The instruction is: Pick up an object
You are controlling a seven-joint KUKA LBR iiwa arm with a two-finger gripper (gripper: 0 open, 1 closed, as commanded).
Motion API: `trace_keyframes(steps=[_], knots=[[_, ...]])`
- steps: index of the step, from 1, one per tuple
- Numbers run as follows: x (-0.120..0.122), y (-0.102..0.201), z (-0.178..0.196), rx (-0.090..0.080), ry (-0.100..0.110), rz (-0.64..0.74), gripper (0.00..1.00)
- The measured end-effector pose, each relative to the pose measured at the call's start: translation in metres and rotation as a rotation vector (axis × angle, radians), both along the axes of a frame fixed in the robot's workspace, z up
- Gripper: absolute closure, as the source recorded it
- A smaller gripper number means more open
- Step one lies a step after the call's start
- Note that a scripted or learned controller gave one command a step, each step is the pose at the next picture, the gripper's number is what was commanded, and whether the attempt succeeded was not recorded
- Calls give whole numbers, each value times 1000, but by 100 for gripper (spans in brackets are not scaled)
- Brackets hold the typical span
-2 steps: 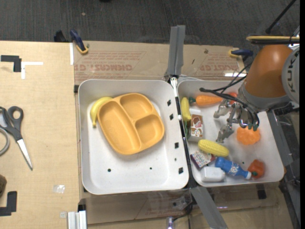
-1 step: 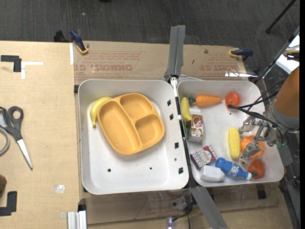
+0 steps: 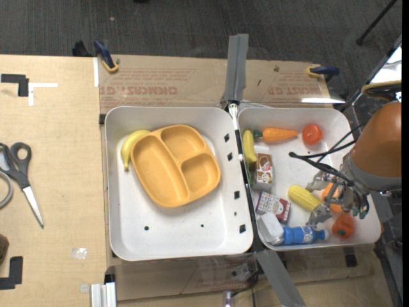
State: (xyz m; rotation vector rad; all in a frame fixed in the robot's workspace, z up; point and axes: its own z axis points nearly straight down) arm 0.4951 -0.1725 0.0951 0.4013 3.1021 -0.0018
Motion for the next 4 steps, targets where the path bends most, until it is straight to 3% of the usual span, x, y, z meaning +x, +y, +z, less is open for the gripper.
trace_keyframes(steps=[1, 2, 3, 4], knots=[[-10, -8, 2, -1, -10, -81, 0], [91, 30, -2, 3, 8, -84, 0], [92, 30, 8, 1, 4, -81, 100], [7, 66, -4, 2, 13, 136, 100]])
